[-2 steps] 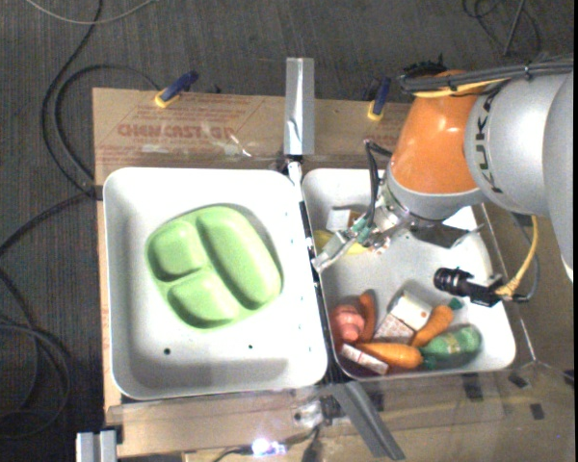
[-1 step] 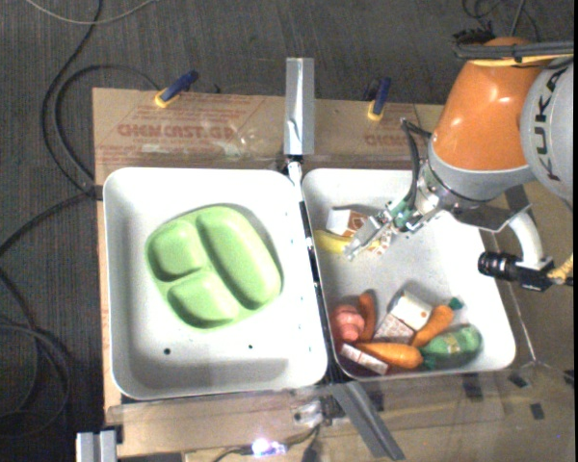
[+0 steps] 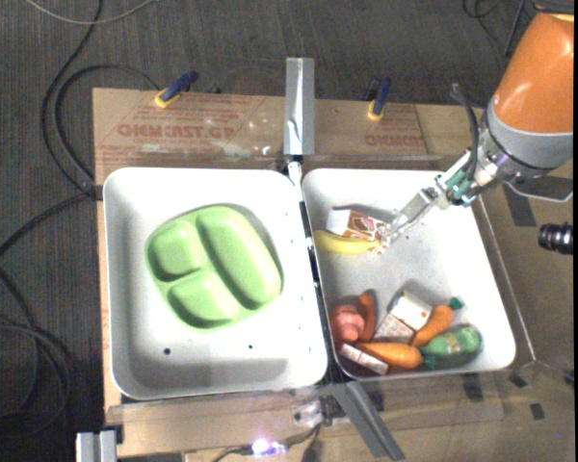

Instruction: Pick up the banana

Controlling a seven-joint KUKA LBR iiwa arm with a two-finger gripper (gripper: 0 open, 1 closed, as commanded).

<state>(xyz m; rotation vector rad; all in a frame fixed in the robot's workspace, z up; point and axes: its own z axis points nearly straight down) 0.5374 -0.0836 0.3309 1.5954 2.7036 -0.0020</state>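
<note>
Banana [image 3: 342, 243]: yellow, curved, lying flat at the right bin's [image 3: 496, 287] upper-left, against its left wall, just below a small carton [image 3: 358, 224]. Left bin [image 3: 125, 258] has green divided plate [image 3: 213, 266]. Gripper [image 3: 390, 229] right of the banana's tip, jaw state can't tell.

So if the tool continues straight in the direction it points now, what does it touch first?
Probably the small carton right at the tip of the tool, with the banana just beyond and lower. Depth is hard to judge from above.
</note>
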